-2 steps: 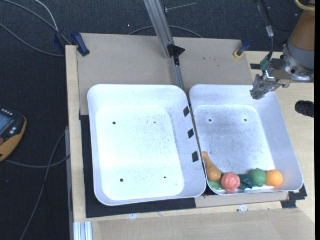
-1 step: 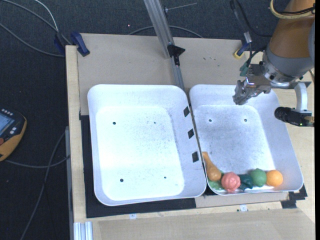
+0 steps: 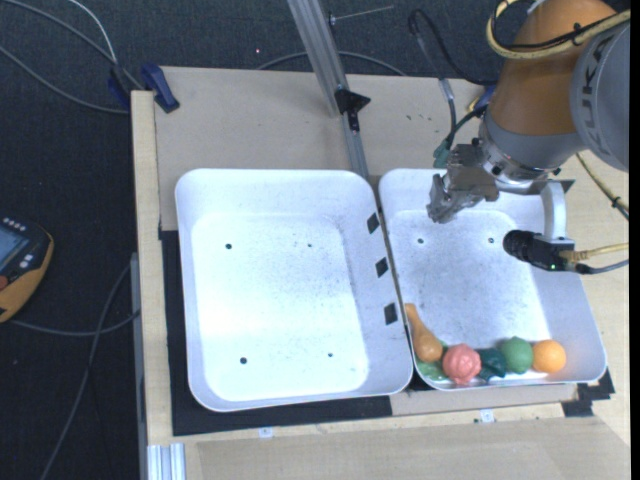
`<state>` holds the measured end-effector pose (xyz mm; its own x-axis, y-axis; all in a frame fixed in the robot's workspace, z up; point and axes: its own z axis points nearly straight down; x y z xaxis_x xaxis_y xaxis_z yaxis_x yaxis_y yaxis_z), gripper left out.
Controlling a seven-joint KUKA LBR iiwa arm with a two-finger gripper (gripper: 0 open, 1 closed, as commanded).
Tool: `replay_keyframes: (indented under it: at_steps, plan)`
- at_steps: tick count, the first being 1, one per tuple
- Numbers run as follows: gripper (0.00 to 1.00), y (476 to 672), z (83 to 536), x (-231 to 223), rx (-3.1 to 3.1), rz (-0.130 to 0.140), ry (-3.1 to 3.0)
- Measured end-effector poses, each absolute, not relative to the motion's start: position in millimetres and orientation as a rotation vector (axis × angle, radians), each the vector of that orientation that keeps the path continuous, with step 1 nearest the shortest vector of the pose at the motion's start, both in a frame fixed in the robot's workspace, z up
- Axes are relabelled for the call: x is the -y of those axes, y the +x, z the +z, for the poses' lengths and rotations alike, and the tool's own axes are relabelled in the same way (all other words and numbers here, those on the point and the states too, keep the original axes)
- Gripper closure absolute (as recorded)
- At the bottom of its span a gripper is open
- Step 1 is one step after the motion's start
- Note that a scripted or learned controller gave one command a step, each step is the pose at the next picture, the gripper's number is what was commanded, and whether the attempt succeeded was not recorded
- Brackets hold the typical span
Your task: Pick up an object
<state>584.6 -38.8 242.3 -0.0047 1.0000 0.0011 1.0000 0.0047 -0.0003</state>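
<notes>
Two shallow white bins sit side by side on the worktop [image 3: 270,98]. The left bin [image 3: 200,268] shows a bare, speckled floor. Between the bins, three small black clips [image 3: 381,266] run along the shared edge, and a grey metal rail [image 3: 320,48] slants down from the top toward that seam. The right bin [image 3: 470,288] carries all the objects, lined up along its near wall. Counted from the left: one orange carrot-shaped piece [image 3: 422,336] lying at a slant, one pink bumpy ball [image 3: 461,362], one dark teal piece [image 3: 493,361] partly hidden between its neighbours, one green round piece [image 3: 516,353] and one orange ball [image 3: 548,355]. That makes five, each touching or just beside the next.

The tool [image 3: 443,208] hangs over the far left part of the right bin, well apart from the row of objects, with nothing beneath it but bin floor. Whether it is parted or closed cannot be told from this angle, and no object is seen in it. Behind it rises the grey arm with its orange band [image 3: 545,58].
</notes>
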Motion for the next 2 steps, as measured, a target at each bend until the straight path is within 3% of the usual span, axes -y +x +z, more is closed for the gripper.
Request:
replay_keyframes:
  at_steps: [2]
  plan:
    - [1.0, 548.7, 240, -54, 2.225, -0.001, -2.217]
